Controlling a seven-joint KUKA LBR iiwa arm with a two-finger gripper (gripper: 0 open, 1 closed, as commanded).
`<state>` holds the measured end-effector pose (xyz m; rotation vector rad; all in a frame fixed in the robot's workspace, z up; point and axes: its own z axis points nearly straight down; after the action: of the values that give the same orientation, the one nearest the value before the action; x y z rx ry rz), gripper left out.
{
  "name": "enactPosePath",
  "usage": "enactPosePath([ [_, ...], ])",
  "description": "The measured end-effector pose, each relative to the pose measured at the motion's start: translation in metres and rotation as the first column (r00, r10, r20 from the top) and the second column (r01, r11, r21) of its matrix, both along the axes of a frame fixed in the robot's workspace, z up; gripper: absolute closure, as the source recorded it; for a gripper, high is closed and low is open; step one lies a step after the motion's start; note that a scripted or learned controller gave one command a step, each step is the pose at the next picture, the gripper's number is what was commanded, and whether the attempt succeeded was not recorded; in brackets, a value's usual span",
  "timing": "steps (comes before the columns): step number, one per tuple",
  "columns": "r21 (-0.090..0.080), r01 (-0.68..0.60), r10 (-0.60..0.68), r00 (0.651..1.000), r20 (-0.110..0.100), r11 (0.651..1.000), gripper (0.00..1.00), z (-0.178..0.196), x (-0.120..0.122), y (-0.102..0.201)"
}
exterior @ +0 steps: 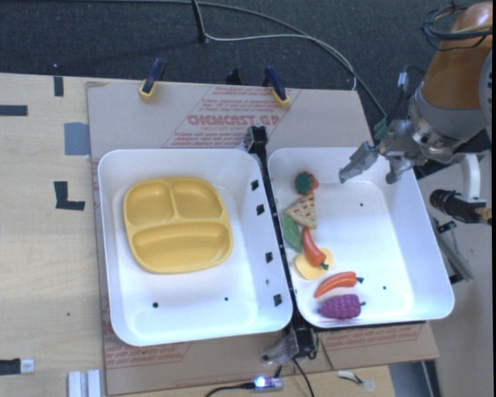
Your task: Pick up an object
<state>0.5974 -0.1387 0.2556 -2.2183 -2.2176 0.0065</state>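
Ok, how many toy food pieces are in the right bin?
About 7: red-green piece at top, cracker-like wedge, green leaf, red pepper, yellow piece, orange pepper, purple grapes nearest. Overlaps may hide more.

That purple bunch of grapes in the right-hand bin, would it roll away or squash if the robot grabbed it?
The purple grapes look like a moulded toy, so probably stiff and light. Their bumpy, rounded shape may slip between fingers or wobble when nudged. The orange carrot lies close beside them, so a push might shift both.
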Motion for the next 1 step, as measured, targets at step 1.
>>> enactPosePath([
  [1, -0.001, -0.001, 0.001, 1.000, 0.006, 1.000, 0.00, 0.0032, 0.0011, 0.0002],
])
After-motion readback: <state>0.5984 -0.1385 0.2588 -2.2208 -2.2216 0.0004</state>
